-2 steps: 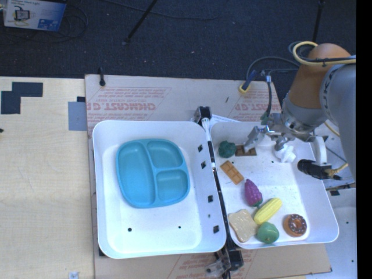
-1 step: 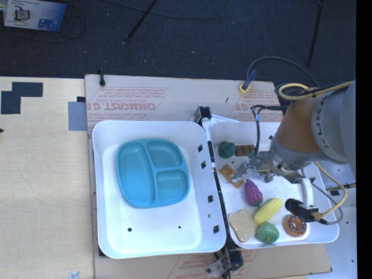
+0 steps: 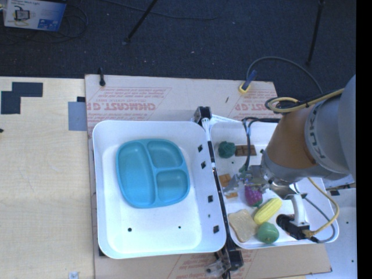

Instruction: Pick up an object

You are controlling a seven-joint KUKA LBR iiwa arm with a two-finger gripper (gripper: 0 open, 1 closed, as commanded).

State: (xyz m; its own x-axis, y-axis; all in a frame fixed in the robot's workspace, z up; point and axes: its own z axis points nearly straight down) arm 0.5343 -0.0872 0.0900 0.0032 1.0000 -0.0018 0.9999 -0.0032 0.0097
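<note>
Camera view: looks down at a slant on two white bins side by side, with the arm (image 3: 302, 141) reaching in from the right.
Left bin (image 3: 110, 225): holds a blue divided plate (image 3: 153, 172), lying flat, well apart from the gripper.
Right bin (image 3: 317, 237): holds the candidates for picking, crowded towards its near end, probably because they were tipped in loose.
Objects: a dark green piece (image 3: 226, 149) near the far wall; a purple piece (image 3: 253, 196); a yellow corn cob (image 3: 267, 210) touching a green round fruit (image 3: 268, 233); a tan slice (image 3: 242, 224) beside them.
Gripper (image 3: 249, 181): low over the right bin, just above the purple piece, which seems its likely target.
Jaws: cannot tell whether released or clenched; nothing visibly between them.
Progress: a judgement only, the pick looks not yet made.
</note>
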